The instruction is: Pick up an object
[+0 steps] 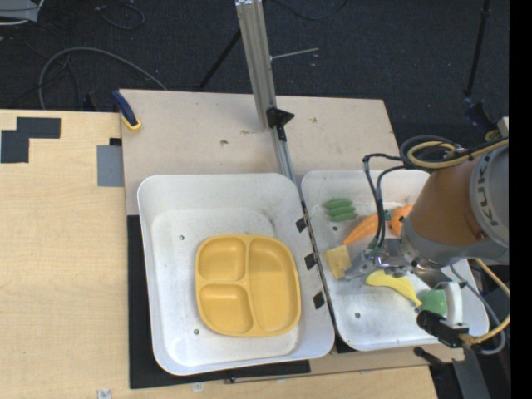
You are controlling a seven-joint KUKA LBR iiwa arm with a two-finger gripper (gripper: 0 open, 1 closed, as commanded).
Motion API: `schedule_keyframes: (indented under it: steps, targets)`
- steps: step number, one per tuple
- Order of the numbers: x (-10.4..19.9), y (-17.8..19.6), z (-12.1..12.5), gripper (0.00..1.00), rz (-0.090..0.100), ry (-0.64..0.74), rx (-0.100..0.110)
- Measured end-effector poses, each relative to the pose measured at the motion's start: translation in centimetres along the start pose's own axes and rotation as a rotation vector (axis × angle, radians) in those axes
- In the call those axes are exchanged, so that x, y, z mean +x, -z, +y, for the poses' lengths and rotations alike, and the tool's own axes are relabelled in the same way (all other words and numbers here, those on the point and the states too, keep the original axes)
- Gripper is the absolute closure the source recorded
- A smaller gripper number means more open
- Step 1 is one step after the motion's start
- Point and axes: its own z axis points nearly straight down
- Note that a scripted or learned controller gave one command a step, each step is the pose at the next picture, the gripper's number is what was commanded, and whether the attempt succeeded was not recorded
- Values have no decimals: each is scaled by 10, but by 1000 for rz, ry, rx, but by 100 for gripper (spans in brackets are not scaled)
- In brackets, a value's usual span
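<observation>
Gripper (368,266) is low in the right bin (366,331), lower right of frame, tip pointing left toward the pale yellow wedge (337,261). Metal tip sits just beside that wedge. Whether it's spread or pinching: cannot tell, too small and cluttered at this angle. Nothing visibly clamped.

Step in hand, as I read it: closing in on a grasp, most likely the wedge, maybe the banana (397,286) just below the tip.

To do it well: commit to one target. Straddle the wedge squarely across its flat sides, get fully down before closing, lift straight up. The bin wall and the black clips on the divider are just left of it, so no sideways shove. Banana and orange carrot (363,229) crowd the tip, risk of nudging or pinching two things.

Wedge look: small, pale yellow, blocky, cheese-like, lying near the right bin's left wall. Banana: curved, brighter yellow. Green pod (339,209) above, well clear. Yellow divided plate (248,285) sits in the left bin (166,223), not in play.
</observation>
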Motion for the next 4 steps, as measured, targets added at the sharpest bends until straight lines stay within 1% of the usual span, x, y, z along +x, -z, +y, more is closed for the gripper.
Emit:
schedule_keyframes:
  steps: [1,2,3,4]
  targets:
    - [-2,8,-1,100,-1,-7,3]
    - [7,64,5,100,12,5,22]
    - [5,116,8,100,11,5,21]
    - [6,106,7,100,12,2,29]
